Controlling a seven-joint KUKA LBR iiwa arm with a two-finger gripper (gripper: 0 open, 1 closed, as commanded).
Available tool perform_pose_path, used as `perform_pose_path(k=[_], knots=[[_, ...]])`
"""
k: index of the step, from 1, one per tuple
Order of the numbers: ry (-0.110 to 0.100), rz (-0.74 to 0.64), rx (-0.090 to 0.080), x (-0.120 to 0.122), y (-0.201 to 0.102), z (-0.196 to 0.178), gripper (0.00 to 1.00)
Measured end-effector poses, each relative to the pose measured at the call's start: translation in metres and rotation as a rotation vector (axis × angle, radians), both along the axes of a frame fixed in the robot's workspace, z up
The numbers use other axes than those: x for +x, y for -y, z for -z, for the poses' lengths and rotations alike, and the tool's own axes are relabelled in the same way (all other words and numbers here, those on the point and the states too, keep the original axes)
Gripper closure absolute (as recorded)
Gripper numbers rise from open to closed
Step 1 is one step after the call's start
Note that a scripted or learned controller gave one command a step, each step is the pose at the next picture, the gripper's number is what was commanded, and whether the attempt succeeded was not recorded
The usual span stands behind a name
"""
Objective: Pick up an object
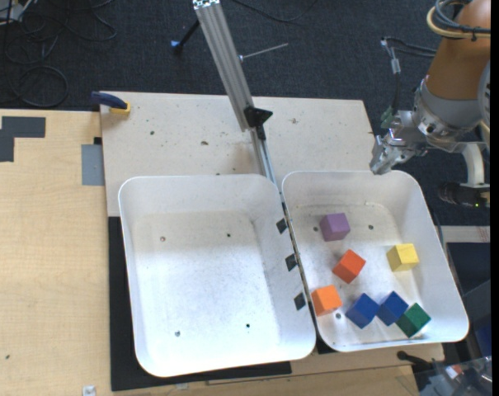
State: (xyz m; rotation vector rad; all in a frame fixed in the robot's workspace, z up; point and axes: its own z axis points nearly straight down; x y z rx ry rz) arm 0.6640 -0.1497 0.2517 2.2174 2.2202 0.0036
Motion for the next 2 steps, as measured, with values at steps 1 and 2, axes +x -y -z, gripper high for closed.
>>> perform_pose_path(k=[1, 2], knots=[[-0.007, -0.003, 0.004, 0.003, -0.061, 0.000, 1.00], [-0.009, -0.004, 0.004, -0.003, -0.124, 0.009, 1.00]])
